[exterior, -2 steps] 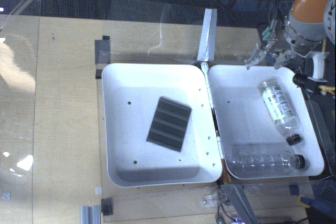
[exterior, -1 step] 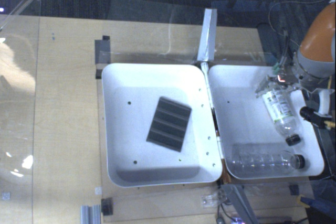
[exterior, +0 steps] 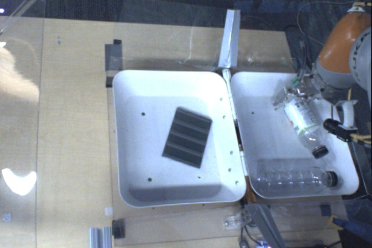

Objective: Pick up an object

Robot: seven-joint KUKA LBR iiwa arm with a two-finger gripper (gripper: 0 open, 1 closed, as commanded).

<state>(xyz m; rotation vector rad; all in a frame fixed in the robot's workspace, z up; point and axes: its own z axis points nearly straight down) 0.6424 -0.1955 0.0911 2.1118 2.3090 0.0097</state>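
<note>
Over right bin (exterior: 256,96), pincer (exterior: 297,90) at bottle (exterior: 303,119)

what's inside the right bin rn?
Right bin: a clear plastic bottle lying along the near wall, dark cap to the right. A second clear bottle lies tilted beneath the gripper, whose arm covers the bin's far right corner.
</note>
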